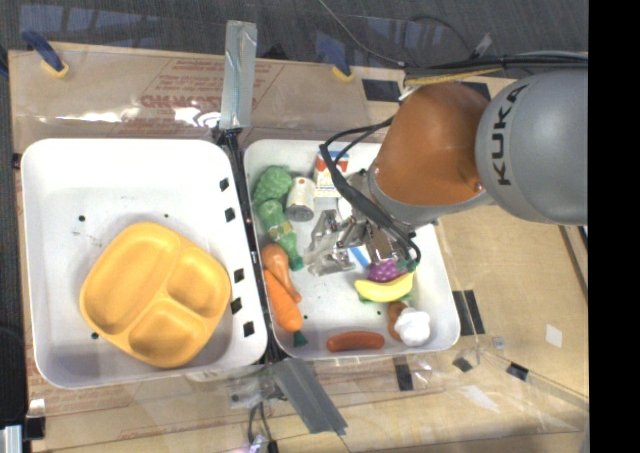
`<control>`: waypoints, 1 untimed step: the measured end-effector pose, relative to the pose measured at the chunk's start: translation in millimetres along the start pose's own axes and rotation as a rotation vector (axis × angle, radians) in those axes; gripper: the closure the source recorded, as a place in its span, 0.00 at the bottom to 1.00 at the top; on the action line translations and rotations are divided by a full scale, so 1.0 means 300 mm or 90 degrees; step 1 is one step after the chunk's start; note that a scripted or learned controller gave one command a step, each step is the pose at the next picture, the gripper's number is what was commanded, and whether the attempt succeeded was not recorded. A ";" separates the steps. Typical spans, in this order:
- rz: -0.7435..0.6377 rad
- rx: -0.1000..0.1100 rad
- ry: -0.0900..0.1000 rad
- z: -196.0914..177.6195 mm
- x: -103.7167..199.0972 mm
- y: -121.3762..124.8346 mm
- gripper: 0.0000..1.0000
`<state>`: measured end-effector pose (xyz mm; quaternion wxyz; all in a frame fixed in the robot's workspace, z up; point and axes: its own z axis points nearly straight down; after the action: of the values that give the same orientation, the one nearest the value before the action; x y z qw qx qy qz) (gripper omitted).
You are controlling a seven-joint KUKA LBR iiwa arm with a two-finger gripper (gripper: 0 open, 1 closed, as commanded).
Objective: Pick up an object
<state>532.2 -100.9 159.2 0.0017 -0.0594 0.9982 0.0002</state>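
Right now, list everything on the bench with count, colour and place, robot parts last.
bins: two, white, side by side.
divided plate: one, yellow, left bin.
broccoli: one, green, right bin, top left.
carrot: one, orange, right bin's left wall.
sausage: one, red-brown, right bin's near edge.
banana: one, yellow, right bin.
grapes: one bunch, purple, above banana.
arm: one, grey with orange band, from the right.
gripper: one, metallic, over right bin.

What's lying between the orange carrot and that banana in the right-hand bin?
In the camera view, mostly bare white bin floor separates the carrot from the banana; the metal pincer hangs just above that stretch.
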 end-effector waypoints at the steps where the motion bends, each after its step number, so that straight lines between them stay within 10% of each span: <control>1: -0.199 0.000 0.002 0.112 -0.100 -0.178 1.00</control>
<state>568.3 -150.3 125.7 0.0005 -0.2141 0.9768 0.0000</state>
